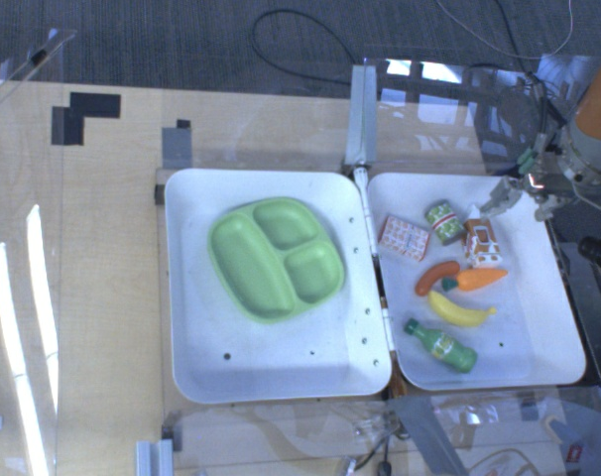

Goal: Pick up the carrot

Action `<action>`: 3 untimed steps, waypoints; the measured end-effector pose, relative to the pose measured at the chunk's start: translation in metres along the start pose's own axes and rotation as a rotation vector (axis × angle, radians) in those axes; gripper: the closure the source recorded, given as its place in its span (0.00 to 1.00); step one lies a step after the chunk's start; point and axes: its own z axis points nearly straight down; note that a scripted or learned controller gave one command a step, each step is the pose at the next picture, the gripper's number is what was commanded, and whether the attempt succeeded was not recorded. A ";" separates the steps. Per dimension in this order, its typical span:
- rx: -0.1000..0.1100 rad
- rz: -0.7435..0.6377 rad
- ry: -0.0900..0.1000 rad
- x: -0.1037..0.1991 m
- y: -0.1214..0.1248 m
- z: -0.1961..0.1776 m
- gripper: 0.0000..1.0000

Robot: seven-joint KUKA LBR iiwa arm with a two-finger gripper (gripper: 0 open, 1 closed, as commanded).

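Jaws apart, gripper (pixel 524 194) over right bin's (pixel 558 296) far edge; carrot (pixel 479 279) mid-bin.

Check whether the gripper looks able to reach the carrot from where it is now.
Probably yes. The gripper hangs over the right bin's far right corner, and the carrot lies uncovered below it, though the sausage, banana and small carton crowd close around it.

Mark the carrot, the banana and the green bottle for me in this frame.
carrot (pixel 482 278): camera view, middle of its orange body.
banana (pixel 459 311): camera view, middle of its yellow curve.
green bottle (pixel 444 347): camera view, on its body, below the neck.
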 end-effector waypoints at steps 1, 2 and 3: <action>0.000 -0.095 0.000 0.023 -0.057 0.060 0.00; -0.025 -0.291 -0.010 0.002 -0.039 0.127 0.00; -0.023 -0.269 -0.010 0.036 -0.031 0.128 0.00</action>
